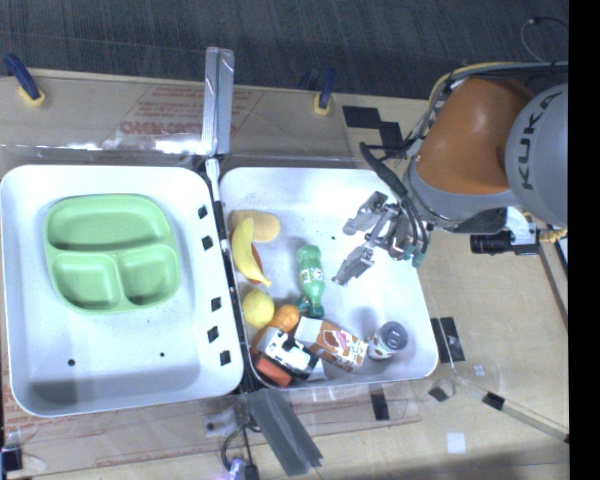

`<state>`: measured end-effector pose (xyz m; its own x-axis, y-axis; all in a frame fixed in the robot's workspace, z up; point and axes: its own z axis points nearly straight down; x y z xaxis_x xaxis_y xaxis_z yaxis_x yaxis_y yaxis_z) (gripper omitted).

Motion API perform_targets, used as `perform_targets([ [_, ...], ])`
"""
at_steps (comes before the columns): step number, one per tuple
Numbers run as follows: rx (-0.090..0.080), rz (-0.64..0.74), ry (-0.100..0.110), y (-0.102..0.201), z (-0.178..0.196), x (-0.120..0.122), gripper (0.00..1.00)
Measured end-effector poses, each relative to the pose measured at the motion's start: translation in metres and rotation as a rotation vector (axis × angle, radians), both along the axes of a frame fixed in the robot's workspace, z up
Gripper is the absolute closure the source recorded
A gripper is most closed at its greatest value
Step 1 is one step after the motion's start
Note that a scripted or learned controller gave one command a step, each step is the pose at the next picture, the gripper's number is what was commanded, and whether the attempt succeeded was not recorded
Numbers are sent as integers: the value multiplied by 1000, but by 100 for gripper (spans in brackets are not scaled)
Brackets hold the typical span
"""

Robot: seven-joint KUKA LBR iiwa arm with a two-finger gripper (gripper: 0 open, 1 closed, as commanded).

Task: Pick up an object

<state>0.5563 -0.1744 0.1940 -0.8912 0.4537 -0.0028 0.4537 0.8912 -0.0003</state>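
Your tool is hanging over the right bin, fingers spread apart with nothing between them. It sits above bare white floor in the bin's upper right part, apart from all the objects.

Closest thing to it is the green bottle, just to its left, lying roughly upright in the view. Left of that you've got the banana along the bin's left wall, with a tan round thing touching its top end. Below the banana there's a lemon and an orange side by side.

The bottom edge is crowded: a black-and-white item, a carton and a can lying close together.

The left bin holds a green divided tray. Both bins sit on the tabletop.
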Motion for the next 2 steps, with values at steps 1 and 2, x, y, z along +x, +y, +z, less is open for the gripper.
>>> perform_targets([
  [1,-5,108,-26,-3,-89,-18,0],
  [2,1,-199,-2,59,-100,0,0],
])
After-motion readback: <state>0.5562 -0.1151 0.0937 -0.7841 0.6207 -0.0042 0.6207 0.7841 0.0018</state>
